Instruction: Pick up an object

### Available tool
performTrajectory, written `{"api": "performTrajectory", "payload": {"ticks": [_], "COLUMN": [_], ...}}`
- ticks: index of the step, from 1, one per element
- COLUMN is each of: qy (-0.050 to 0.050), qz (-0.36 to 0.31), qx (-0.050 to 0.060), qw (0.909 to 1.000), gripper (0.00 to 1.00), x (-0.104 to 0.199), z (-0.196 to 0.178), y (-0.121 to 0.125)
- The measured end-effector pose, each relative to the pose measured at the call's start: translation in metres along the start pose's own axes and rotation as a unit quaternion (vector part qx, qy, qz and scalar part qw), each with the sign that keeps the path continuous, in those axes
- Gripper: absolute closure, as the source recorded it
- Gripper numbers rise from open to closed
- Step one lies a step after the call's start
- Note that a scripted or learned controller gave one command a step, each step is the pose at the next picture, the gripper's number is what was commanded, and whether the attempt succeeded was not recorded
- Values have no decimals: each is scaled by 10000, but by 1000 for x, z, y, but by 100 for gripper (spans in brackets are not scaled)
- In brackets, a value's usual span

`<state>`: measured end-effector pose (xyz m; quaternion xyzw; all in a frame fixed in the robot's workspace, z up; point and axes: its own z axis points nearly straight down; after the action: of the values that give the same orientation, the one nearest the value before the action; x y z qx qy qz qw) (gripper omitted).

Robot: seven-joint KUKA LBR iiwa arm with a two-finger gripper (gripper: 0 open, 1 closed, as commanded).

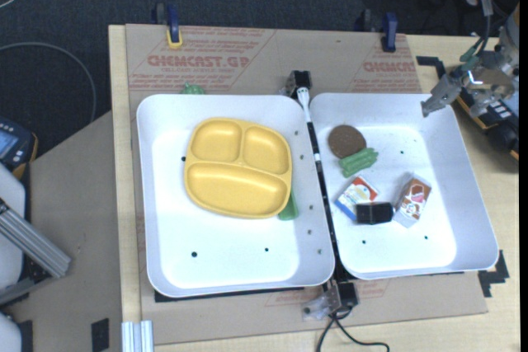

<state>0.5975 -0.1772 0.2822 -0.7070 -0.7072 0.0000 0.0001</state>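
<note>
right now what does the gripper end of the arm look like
At the camera view's right edge, above the right bin, the gripper is a cluster of grey metal parts with a slim grey finger angling down and left to a darker tip. Thin cables run over it, one greenish. Behind it sits a dark block with orange trim. The picture is too small to make out markings.
</note>
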Motion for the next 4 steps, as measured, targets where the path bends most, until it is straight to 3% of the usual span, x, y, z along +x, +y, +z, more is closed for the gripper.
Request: {"api": "performTrajectory", "payload": {"ticks": [1, 2, 3, 4], "qy": [-8, 26, 22, 28], "qz": [-6, -37, -32, -74], "qx": [-18, 46, 49, -34], "qw": [10000, 10000, 10000, 10000], "gripper": [100, 100, 100, 100], "x": [0, 94, 165, 282], "z": [-11, 51, 95, 19], "y": [1, -44, -81, -109]}}
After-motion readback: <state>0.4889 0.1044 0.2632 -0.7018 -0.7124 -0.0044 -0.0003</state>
